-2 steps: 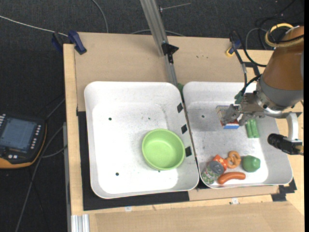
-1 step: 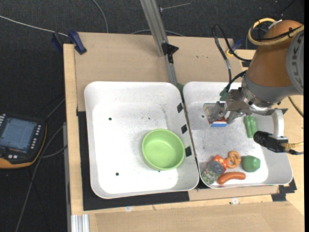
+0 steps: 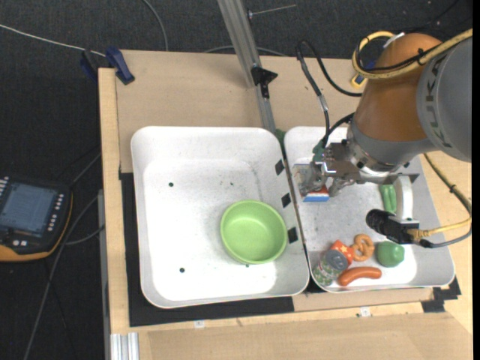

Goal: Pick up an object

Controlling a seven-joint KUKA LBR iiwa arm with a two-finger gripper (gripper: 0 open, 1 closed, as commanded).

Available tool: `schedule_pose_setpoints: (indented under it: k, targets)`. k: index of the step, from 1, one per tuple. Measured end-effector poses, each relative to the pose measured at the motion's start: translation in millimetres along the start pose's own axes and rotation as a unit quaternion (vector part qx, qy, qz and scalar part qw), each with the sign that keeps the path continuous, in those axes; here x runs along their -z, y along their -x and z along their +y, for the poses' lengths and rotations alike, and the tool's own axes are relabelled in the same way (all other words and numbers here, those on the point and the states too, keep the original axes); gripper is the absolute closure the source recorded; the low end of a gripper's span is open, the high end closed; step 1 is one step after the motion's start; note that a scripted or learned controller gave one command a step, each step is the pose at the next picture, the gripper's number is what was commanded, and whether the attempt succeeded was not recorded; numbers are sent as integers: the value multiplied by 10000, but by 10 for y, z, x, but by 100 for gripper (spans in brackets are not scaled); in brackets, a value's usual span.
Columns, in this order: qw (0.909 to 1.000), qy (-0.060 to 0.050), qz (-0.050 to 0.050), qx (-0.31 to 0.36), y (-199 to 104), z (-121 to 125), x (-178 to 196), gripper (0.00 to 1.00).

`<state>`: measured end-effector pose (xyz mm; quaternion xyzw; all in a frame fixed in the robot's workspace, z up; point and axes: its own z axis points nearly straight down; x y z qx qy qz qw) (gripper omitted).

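The block (image 3: 316, 196), small, red and blue, sits right under our gripper (image 3: 315, 180), whose jaw state we cannot tell; we judge it light, stiff, best pinched across its short sides.

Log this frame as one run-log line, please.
gripper: over right bin, at its left wall, above blue-and-white block | grasp: unconfirmed | left bin: green bowl

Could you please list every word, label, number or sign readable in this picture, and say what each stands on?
"KU": dark letters, cut off, on the grey arm casing at the right edge.
Screen of the orange-edged handheld pendant: too small and blurred to read.
Small blue-and-white object under the claw: no readable print.
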<state>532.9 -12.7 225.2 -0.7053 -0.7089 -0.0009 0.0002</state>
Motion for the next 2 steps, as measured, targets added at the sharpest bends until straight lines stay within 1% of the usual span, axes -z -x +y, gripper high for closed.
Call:
schedule_pose_setpoints:
  k: [1, 2]
  targets:
    - [10000, -9, 0, 2, -567, -22, -61, 100]
    - [10000, -5, 0, -1, -1096, -89, -37, 100]
